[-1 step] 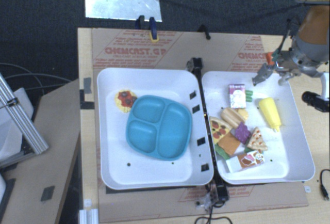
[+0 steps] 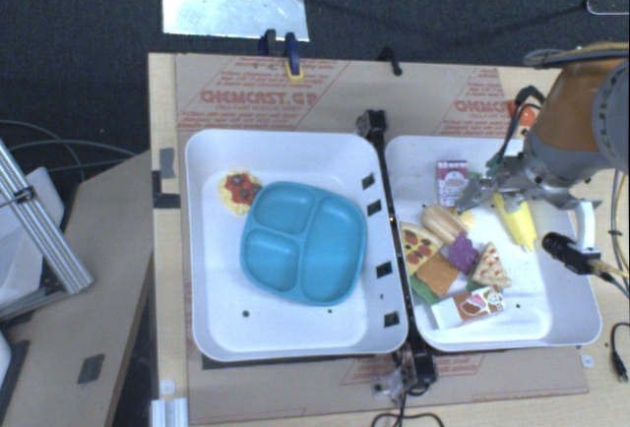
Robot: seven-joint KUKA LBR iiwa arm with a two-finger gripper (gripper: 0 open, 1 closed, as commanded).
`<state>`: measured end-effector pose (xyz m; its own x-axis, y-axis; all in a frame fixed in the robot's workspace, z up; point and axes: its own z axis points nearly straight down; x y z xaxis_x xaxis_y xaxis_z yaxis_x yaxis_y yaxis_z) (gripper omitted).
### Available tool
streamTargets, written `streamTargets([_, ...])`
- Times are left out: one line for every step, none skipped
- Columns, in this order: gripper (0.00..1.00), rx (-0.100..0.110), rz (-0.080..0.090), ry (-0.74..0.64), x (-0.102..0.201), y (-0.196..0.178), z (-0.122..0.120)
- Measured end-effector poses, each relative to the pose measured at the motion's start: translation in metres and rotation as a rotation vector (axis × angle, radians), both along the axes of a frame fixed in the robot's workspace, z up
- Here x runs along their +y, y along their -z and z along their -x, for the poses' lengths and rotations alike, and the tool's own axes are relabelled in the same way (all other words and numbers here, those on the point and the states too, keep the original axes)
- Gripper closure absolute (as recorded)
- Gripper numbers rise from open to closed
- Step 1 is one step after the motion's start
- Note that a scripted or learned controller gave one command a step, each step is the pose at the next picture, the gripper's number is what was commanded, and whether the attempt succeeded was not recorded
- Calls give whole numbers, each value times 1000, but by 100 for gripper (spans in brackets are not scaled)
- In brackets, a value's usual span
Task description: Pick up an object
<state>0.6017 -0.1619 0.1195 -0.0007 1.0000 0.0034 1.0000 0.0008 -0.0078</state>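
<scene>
The right bin (image 2: 566,322) holds a heap of toy food. In it lie a small red and white carton (image 2: 452,181), a tan bun (image 2: 442,217), a yellow banana-like piece (image 2: 519,223), two pizza slices (image 2: 417,243) (image 2: 489,266), a purple piece (image 2: 460,247), an orange-brown block (image 2: 436,273) and a red and white packet (image 2: 474,305). My gripper (image 2: 480,191) hangs low over the bin's back half, between the carton and the yellow piece and just above the bun's right end. Nothing visible is lifted off the bin floor.
The left bin (image 2: 212,317) carries a blue divided plate (image 2: 302,241) and a small yellow and red toy (image 2: 239,190) at its back left. The grey arm with its orange band (image 2: 576,120) covers the right bin's back right corner. A black part (image 2: 568,254) juts out near the right wall.
</scene>
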Motion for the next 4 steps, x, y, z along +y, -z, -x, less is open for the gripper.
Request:
streamTargets([0,-14,0,-8,76,26,17])
streamTargets([100,-13,4,-3,71,16,18])
streamTargets([100,-17,0,-10,138,-110,59])
streamTargets([100,-10,2,-7,162,-105,54])
